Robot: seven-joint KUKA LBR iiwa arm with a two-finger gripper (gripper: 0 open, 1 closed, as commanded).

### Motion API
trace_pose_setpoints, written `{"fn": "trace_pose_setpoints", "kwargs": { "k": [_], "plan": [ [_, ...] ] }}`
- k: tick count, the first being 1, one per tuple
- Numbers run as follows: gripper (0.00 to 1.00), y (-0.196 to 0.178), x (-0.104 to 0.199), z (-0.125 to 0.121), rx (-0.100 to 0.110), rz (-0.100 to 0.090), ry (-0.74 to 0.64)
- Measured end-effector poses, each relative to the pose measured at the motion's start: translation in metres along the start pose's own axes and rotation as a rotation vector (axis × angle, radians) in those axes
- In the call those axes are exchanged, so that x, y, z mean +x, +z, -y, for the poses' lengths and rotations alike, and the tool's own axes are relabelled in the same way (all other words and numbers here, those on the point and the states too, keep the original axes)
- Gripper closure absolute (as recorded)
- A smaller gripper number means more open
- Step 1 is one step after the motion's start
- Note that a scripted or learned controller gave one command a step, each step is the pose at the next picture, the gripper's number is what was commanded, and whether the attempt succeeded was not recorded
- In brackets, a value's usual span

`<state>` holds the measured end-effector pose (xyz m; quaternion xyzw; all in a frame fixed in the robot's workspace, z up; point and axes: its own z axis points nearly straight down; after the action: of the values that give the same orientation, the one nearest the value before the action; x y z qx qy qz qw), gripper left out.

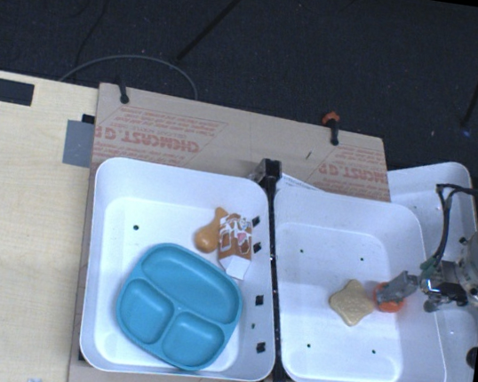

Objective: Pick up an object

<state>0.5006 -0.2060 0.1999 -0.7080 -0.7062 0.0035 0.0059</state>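
The jaws (396, 291) sit low at the right side of the right bin (327, 371), over a small orange-red object (390, 299); whether they grip it cannot be told. Just left lies a tan toast-shaped piece (352, 303). The left bin (120, 203) holds a blue divided plate (178, 306) and a brown-orange toy (227, 235).

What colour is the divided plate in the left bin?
Light blue divided plate, clearest in the camera view.

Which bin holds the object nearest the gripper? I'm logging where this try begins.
The right bin: its tan sponge-like piece lies just left of the gripper, while the blue tray and gingerbread toy sit in the left bin.
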Motion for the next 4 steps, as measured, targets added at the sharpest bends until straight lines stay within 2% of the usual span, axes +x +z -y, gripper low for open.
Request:
{"fn": "trace_pose_setpoints", "kwargs": {
  "k": [1, 3, 4],
  "plan": [
    [0.00, -0.006, 0.000, -0.003, -0.012, 0.003, -0.003],
    [0.00, 0.104, 0.012, -0.016, -0.008, 0.000, -0.002],
    [0.00, 0.109, 0.012, -0.017, -0.011, 0.001, 0.000]
  ]
}}
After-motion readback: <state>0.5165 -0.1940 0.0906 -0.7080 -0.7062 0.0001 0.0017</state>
